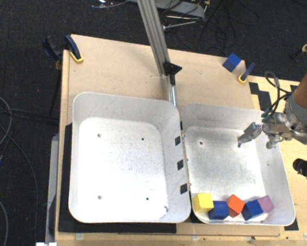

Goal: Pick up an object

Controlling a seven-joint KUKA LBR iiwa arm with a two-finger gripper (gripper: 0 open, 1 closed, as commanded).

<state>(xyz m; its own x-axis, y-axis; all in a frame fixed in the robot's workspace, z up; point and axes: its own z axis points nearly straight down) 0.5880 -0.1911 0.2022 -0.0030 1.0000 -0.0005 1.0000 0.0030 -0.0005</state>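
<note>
Blocks (233, 206) partly overlap at the right bin's (231, 160) near wall.

A pale wooden bench (121, 70) carries two shallow white bins side by side. The left bin (79, 155) sits toward the bench's left and front edges; the right bin (279, 176) touches it along the middle and reaches toward the right edge. At the far right corner a blue block (232, 62) rests on the bare wood, just beside a blue and yellow clamp (245, 72). Another clamp (68, 49) grips the far left corner.
</note>
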